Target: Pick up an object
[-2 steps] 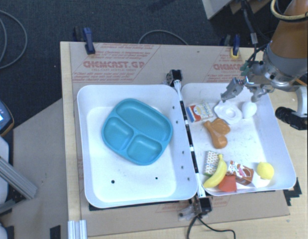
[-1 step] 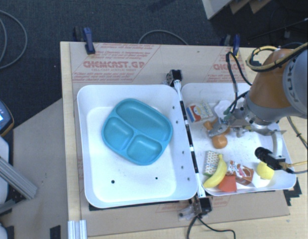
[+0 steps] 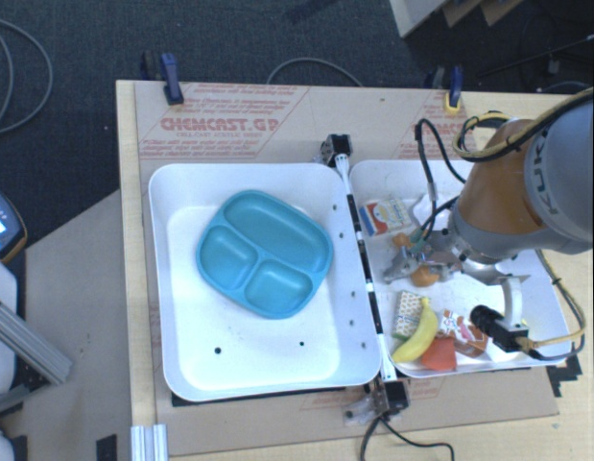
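The grey arm's pincer [image 3: 409, 262] reaches low into the right-hand shallow white bin [image 3: 541, 301], just above a small orange rounded object [image 3: 426, 277]; whether it is spread or pressed together cannot be told. A yellow banana [image 3: 418, 334] lies nearby. A blue sectioned plastic plate [image 3: 265, 254] lies in the left-hand white bin [image 3: 181, 286].

Two white bins are sitting side by side on the tabletop [image 3: 229, 133]: the left bin [image 3: 181, 334] and the right bin [image 3: 546, 315]. One blue divided plate [image 3: 265, 253] is lying in the left bin. One banana [image 3: 418, 332], one red item [image 3: 438, 355] and one small orange ball [image 3: 426, 277] are lying in the right bin, among a few small packets too cluttered to count.
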{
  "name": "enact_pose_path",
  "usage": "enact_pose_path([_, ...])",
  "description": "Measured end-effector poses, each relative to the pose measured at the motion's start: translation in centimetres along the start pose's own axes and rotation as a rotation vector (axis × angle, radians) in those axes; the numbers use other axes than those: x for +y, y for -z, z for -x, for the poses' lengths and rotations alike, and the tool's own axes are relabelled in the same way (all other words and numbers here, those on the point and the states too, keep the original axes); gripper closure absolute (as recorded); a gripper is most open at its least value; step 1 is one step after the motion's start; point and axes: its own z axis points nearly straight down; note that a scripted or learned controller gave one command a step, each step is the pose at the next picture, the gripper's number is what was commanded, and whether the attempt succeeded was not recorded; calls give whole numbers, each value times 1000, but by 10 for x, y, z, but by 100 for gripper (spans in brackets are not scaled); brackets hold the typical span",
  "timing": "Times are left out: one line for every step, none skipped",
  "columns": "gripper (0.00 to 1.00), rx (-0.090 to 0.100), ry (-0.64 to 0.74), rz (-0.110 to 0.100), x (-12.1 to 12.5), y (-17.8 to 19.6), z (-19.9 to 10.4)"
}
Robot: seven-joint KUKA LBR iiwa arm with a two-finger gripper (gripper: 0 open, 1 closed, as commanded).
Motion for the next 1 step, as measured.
enact_pose_path([100,-3,-2,6,2,11,1])
